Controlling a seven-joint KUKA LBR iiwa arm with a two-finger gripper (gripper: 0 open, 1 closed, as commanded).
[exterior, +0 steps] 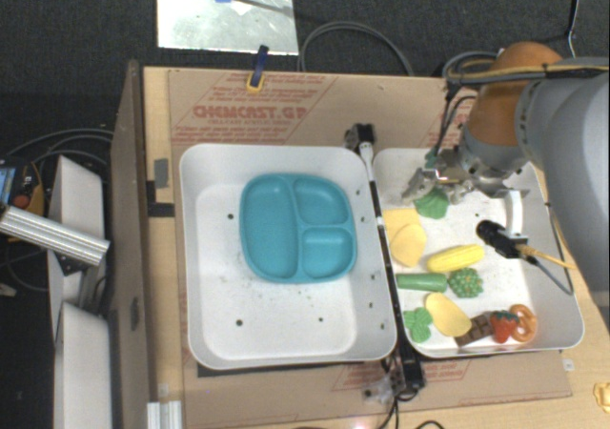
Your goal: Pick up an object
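My gripper (437, 185) hangs low over the back left part of the right bin (562, 322). Right beneath its tip, partly covered by it, lies a small green toy (432, 207). I cannot make out whether the toy is held. In front of it lie a pale yellow slice (406, 237), a yellow corn cob (456, 257), a green cucumber (421, 280), a green broccoli piece (465, 282), a yellow lemon-like piece (446, 314) and a green leafy piece (417, 324).
The left bin (214, 322) holds a blue divided plate (297, 228). At the right bin's front right corner lie a brown and red toy (491, 327) and an orange pretzel (522, 320). The arm (562, 122) reaches over the right bin's back right.
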